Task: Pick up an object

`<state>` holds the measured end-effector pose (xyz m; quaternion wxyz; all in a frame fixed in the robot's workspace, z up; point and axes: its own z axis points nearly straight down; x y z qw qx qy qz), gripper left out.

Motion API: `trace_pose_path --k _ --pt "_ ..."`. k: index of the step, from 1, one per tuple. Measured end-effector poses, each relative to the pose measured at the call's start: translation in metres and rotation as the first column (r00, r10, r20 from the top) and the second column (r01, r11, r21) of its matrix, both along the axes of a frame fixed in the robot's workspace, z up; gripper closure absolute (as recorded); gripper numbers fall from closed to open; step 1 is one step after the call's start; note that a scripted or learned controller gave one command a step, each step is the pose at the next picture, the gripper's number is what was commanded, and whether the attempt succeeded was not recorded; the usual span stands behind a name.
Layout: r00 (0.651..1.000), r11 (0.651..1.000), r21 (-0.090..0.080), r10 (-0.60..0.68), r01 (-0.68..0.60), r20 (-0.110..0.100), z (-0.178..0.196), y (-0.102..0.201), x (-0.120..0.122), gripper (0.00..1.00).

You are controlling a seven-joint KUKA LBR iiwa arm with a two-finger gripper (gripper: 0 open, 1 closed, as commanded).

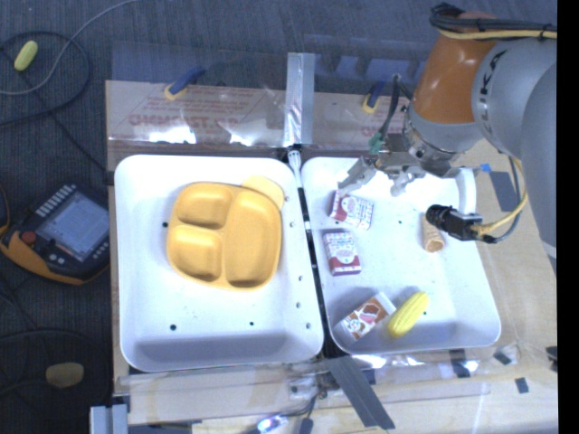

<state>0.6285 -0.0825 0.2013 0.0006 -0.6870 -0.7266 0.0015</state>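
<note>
Two white bins (136, 333) sit on a cardboard-backed bench (136, 107).

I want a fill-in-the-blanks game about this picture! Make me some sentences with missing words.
1. The big yellow tray with three hollows lies in the ____ bin.
2. The corn cob is coloured ____.
3. The corn cob lies in the ____ bin.
4. The gripper hangs over the right bin with its jaws ____.

Missing words: left; yellow; right; open
</note>
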Motion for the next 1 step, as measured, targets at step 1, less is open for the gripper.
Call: trace_pose_path --k 1 --pt "0.999 0.999 0.001 0.05 -0.05 0.004 -0.0926 -0.0266 -0.0182 0.0"
